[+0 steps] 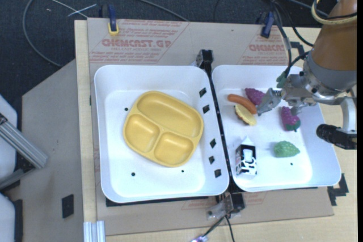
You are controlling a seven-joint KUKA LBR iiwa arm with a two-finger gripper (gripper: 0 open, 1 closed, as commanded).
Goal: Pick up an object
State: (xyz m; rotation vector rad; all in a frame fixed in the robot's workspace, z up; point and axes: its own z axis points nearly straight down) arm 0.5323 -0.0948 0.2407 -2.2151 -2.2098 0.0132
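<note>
In the right bin (317,175) lie several small objects. An orange carrot-like piece (241,102) and a purple grape bunch (253,94) lie at the back left, with a yellow piece (245,116) just in front. A second purple bunch (290,119), a green lump (286,149) and a black-and-white carton (246,159) lie further forward. My gripper (279,106) hangs over the bin between the two purple bunches. It is open, one finger (266,105) slanting toward the yellow piece, and nothing shows between its fingers.
The left bin (110,122) holds a yellow divided plate (163,128). A black divider with clips (211,122) runs between the bins. Blue clamps (113,18) and cables sit at the bench's back edge. The orange-banded arm (334,37) overhangs the right bin's back right corner.
</note>
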